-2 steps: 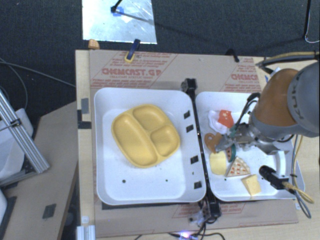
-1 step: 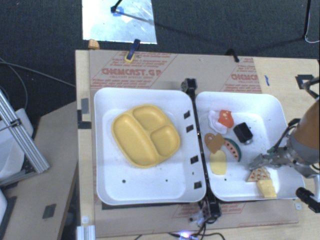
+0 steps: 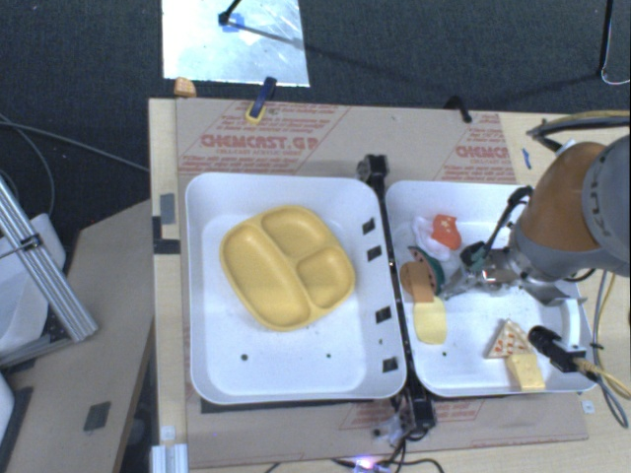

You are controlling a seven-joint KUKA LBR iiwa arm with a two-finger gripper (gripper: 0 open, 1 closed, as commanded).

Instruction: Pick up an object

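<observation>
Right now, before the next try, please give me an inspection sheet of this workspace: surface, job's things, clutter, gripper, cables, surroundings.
Surface: cardboard-covered bench bearing a left white bin and a right white bin side by side.
Job's things: in the right bin, an orange and white piece, a brown piece, a pale yellow block, a pizza-slice toy, a yellow wedge.
Clutter: yellow divided plate in the left bin; blue and yellow item on the cardboard.
Gripper: gripper low over the right bin beside the brown piece; grasp unclear.
Cables: black cable at left.
Surroundings: dark floor, shiny sheet, metal frame.
</observation>
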